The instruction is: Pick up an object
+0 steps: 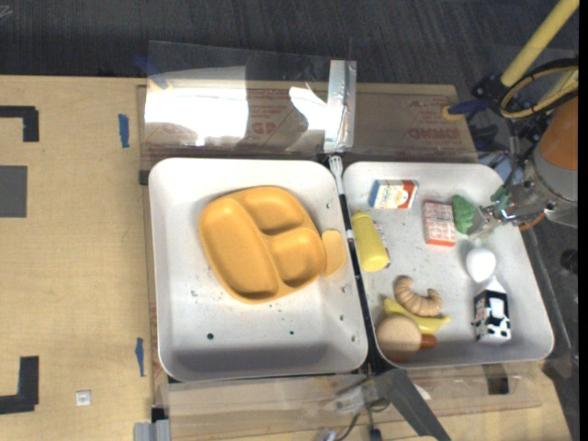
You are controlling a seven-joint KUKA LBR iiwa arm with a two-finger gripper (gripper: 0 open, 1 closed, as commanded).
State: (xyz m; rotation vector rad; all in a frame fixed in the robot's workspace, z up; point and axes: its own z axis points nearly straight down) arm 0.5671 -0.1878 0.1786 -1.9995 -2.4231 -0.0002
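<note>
gripper (499, 211) at right bin's (537, 288) far-right rim | jaw gap: cannot tell | green object (464, 213) touching fingertips, its long axis unclear

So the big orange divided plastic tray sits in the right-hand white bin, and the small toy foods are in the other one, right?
Not quite. The camera view shows the big orange divided plastic tray in the left-hand white bin; the small toy foods, such as the yellow cylinder and the black-and-white milk carton, are in the other one.
</note>
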